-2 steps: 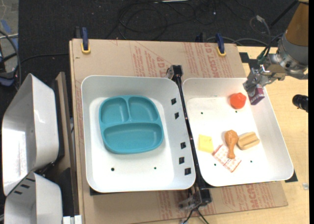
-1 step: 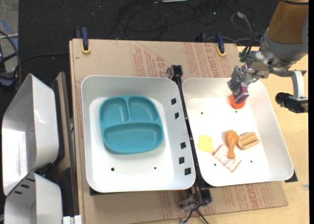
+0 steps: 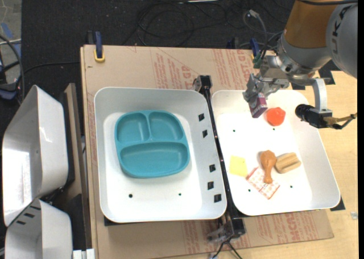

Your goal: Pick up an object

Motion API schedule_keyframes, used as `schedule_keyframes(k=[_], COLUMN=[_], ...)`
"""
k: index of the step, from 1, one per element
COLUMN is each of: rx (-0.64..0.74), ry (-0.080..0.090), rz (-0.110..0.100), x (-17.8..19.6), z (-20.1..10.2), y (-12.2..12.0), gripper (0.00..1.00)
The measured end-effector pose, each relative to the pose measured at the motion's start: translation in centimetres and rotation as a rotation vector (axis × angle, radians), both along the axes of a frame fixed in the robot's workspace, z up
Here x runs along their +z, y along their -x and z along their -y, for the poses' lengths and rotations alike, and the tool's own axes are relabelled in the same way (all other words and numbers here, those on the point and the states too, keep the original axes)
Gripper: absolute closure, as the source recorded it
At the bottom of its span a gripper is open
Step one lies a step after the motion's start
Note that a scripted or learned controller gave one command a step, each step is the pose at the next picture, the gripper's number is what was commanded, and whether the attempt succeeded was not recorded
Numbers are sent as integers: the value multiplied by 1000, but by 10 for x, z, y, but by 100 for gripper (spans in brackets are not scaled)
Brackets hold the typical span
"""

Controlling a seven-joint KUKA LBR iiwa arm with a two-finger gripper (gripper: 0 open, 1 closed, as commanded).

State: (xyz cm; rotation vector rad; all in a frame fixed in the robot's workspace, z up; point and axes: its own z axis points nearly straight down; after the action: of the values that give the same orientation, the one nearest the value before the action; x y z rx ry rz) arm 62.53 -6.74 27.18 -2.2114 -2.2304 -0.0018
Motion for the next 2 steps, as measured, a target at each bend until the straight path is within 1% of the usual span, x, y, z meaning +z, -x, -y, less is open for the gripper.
schedule_keyframes(k=[2], rx=[-2], ry=[1], rz=[-2], x=[-10], z=[-88], y=[11], gripper=[100])
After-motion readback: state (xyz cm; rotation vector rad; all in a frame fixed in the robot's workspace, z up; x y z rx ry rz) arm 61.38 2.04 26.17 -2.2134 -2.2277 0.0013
